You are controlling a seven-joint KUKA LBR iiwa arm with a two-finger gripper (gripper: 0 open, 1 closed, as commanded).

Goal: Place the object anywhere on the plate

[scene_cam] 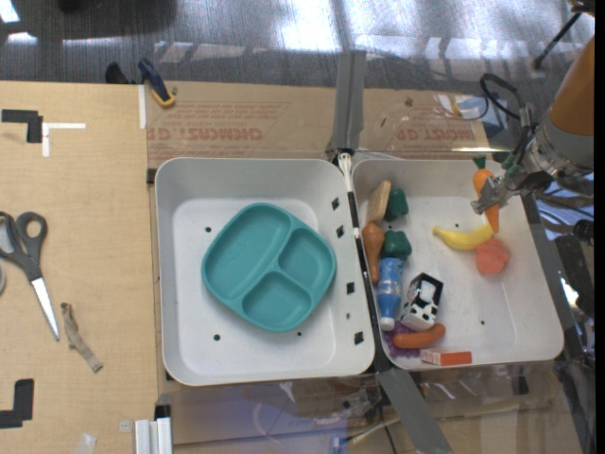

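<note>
The gripper [492,197] is hovering over the right bin's far right corner, fingers pinching a small orange object [492,218], which needs carrying left, level, to the teal plate [269,266].

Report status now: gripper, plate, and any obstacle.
Gripper over right bin, orange piece at its tip. Teal plate bare in left bin. Path clear.

Teal plate [269,267], yellow banana [463,237], black-and-white cow toy [423,301], white bins [180,282]
</note>
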